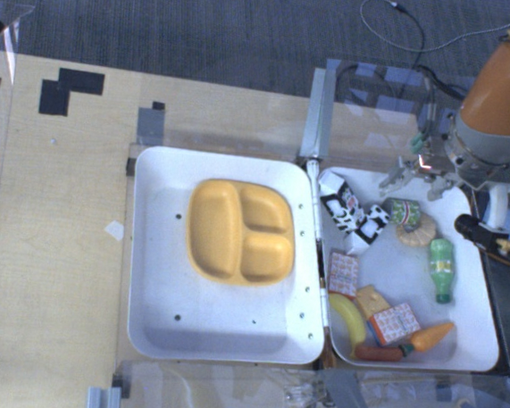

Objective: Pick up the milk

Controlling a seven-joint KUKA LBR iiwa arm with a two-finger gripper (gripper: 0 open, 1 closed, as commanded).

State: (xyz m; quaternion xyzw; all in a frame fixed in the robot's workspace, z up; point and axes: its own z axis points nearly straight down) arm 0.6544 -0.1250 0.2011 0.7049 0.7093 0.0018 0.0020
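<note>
Left of the open, empty claw (421, 181) lies the milk (351, 213), apart.

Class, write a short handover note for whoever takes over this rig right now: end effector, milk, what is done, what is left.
End effector: above the far edge of the right bin, nothing seen between its fingers.
Milk: cow-patterned carton lying on its side at the right bin's far left, beside the green can.
Done: no grasp yet.
Left: move left to the carton, descend, grip, lift.
</note>
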